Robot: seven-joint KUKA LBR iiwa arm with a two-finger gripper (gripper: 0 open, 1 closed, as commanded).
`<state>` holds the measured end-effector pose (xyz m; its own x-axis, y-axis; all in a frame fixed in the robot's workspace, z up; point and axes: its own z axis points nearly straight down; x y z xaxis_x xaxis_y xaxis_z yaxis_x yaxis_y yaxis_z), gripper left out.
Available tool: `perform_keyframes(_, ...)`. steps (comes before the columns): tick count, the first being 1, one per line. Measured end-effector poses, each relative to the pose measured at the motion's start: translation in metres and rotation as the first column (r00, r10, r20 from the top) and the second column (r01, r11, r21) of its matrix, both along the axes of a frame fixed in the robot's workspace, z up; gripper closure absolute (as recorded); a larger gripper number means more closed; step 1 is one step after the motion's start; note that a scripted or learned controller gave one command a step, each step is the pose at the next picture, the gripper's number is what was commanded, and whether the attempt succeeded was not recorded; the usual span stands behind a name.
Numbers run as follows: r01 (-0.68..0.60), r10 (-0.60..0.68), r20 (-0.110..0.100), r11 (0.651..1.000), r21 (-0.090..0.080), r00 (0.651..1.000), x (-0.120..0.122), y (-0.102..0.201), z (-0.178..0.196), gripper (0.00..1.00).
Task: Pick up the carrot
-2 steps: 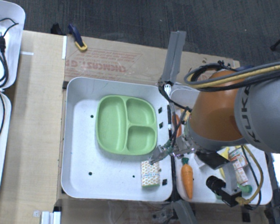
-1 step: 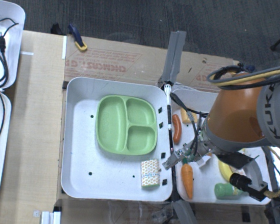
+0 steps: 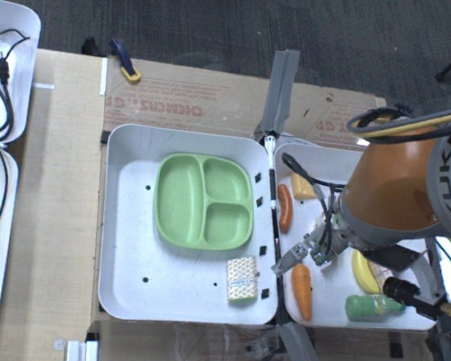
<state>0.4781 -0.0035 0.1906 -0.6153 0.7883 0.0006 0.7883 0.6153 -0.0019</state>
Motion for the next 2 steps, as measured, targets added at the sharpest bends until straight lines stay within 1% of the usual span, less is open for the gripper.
perform_keyframes(1, -0.042, 0.042, 0.001, 0.999, 0.000, 0.999, 0.000, 0.047, 0.001, 0.00)
perform_keyframes(2, -0.285, 0.285, 0.000, 0.958, 0.001, 0.958, 0.000, -0.028, 0.000, 0.00)
